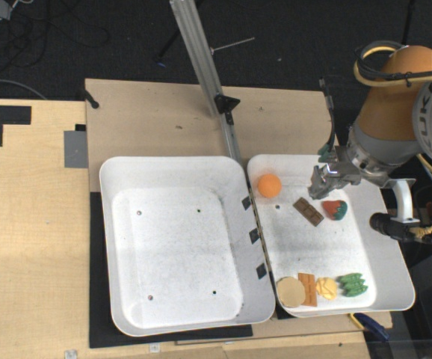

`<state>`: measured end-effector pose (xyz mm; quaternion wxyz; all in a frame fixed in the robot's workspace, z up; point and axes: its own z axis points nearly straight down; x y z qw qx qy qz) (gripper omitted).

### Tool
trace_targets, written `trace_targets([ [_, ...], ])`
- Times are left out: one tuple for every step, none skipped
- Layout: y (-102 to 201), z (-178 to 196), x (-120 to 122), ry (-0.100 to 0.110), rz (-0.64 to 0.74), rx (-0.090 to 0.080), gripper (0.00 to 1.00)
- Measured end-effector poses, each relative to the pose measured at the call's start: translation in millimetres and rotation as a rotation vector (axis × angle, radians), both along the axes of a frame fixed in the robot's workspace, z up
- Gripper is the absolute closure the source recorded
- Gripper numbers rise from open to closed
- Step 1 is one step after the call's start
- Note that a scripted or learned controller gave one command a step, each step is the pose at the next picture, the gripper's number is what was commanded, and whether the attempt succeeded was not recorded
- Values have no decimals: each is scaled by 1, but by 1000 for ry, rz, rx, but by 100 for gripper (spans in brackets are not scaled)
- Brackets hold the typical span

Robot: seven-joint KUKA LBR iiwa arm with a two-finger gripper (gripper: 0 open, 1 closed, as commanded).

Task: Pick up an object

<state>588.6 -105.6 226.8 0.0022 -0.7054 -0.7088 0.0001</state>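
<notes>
Gripper (pixel 322 187) is hovering over your right bin (pixel 386 294), just above the brown block (pixel 308 211) and strawberry (pixel 335 209); its grip you cannot tell.

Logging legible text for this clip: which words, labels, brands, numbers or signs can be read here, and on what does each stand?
None can be read with certainty.
Arm's grey housing, right edge: part of a dark marking, cut off by the frame; too partial to read.
Right bin, left bin, orange ball, brown block, red piece, green piece, gripper: no lettering visible.
</notes>
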Motion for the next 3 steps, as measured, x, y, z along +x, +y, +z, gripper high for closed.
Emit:
trace_targets([
  [53, -10, -3, 1, -1, 0, 100],
  [109, -4, 3, -1, 0, 0, 100],
  [163, -13, 2, 2, 0, -1, 100],
])
